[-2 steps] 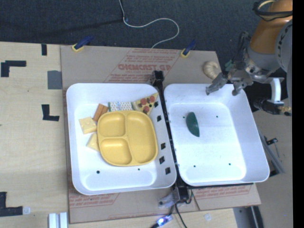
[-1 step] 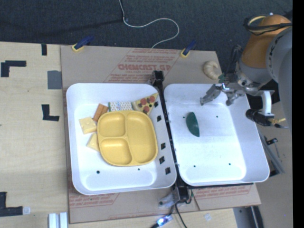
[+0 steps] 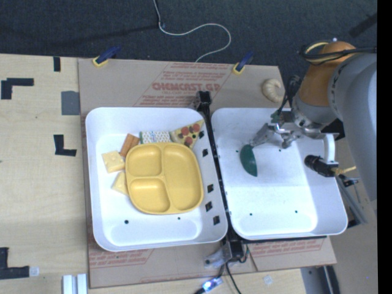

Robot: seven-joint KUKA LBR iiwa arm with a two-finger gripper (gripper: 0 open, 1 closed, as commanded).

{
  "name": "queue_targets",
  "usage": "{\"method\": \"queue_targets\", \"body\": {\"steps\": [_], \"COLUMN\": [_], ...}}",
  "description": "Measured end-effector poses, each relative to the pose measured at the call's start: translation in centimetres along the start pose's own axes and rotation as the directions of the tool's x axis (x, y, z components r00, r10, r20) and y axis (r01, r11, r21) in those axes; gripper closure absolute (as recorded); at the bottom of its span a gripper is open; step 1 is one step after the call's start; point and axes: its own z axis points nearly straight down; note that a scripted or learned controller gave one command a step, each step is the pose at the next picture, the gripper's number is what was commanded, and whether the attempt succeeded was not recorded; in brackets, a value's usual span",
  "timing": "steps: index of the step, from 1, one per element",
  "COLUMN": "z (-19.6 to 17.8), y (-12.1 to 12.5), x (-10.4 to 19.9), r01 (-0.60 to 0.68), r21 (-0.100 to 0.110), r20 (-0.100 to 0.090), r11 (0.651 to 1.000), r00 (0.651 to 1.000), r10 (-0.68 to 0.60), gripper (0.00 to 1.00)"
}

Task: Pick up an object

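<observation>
A small dark green object (image 3: 248,160) lies in the right bin (image 3: 275,216), near that bin's left side. My gripper (image 3: 264,137) hangs over the upper middle of the right bin, just up and right of the green object and close to it. I see nothing held in it. In the left bin (image 3: 101,182) sits a yellow divided plate (image 3: 164,177). Several small food-like pieces are tucked around its top and left edges, among them tan squares (image 3: 114,161) and a pizza-like slice (image 3: 188,131).
A beige lump (image 3: 273,89) rests on the cardboard just beyond the right bin's far edge. A black part (image 3: 320,164) sticks out over the bin's right side under the arm. The grey arm with its orange band (image 3: 324,75) covers the upper right.
</observation>
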Motion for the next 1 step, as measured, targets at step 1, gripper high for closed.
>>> {"method": "queue_targets", "body": {"steps": [1], "z": [0.88], "y": [0.02], "x": [0.12], "r01": [0.001], "r21": [-0.004], "r20": [0.001], "r11": [1.000], "r00": [1.000], "r10": [-0.001], "gripper": [0.00]}}
